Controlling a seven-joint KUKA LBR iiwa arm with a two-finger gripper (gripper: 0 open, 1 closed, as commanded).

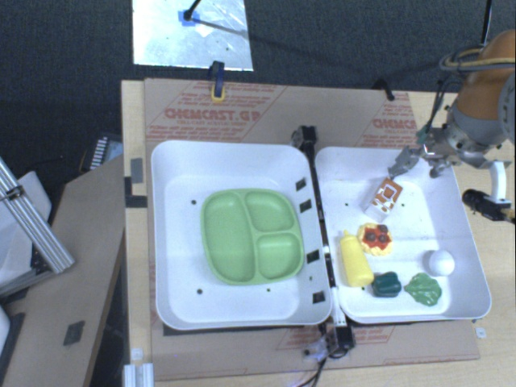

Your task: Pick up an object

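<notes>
The gripper (pixel 419 161) hovers over the far right corner of the right bin (pixel 463 224), fingers spread apart and holding nothing. Just near and left of it lies a small carton (pixel 386 197), probably the closest thing to pick up. Nearer still sit a yellow bottle (pixel 355 262), a pizza toy (pixel 376 239), a white ball (pixel 440 261) and two green toys (pixel 405 286). The left bin (pixel 173 216) holds a green divided plate (pixel 251 236).

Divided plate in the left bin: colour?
Light green plate, seen in the camera view.
</notes>
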